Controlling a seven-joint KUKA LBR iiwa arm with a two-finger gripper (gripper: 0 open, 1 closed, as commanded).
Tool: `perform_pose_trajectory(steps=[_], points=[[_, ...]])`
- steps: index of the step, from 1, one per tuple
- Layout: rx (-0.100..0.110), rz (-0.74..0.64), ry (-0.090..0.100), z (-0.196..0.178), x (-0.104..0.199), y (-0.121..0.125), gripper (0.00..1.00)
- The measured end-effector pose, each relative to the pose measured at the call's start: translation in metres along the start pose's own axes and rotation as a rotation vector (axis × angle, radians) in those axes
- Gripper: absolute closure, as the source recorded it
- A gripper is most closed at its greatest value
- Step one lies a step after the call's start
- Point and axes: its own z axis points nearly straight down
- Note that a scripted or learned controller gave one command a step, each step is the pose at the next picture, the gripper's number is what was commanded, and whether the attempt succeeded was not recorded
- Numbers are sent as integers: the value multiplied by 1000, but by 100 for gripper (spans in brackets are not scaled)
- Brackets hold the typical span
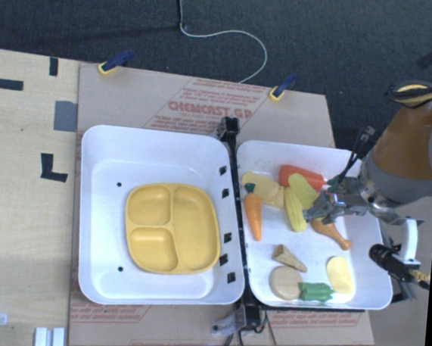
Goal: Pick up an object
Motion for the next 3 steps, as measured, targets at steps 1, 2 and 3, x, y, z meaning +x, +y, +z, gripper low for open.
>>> perform_pose_trajectory(steps=[1, 2, 3], points=[[4, 0, 1, -14, 0, 1, 100], [6, -5, 2, -12, 51, 6, 100], [6, -2, 2, -22, 63, -3, 100]])
